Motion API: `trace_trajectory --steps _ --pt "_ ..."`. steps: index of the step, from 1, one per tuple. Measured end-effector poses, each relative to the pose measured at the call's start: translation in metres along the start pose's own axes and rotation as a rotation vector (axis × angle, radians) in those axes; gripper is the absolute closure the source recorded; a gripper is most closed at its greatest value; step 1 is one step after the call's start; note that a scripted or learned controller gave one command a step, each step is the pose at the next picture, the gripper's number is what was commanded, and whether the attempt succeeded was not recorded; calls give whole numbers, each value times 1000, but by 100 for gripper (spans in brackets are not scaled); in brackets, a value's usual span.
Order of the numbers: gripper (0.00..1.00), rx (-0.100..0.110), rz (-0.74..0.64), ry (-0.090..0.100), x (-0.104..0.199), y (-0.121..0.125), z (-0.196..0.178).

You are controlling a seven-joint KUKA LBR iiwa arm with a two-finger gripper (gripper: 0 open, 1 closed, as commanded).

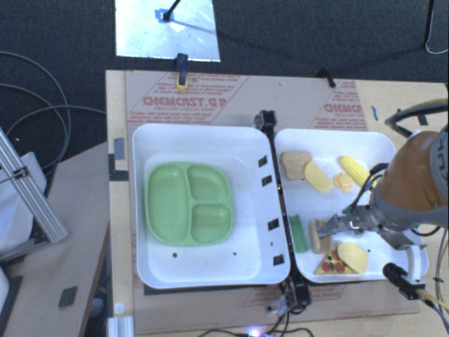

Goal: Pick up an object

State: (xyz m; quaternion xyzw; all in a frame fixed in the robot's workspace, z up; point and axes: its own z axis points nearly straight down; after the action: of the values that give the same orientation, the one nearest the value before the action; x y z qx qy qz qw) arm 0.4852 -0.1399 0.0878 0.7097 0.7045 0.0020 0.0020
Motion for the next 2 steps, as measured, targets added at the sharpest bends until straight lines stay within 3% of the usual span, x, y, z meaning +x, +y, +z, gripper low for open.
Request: trace_trajectory --steps 1,2 --pt "0 1 -8 -1 -3 3 -27" --pt "0 3 -11 1 23 2 2"
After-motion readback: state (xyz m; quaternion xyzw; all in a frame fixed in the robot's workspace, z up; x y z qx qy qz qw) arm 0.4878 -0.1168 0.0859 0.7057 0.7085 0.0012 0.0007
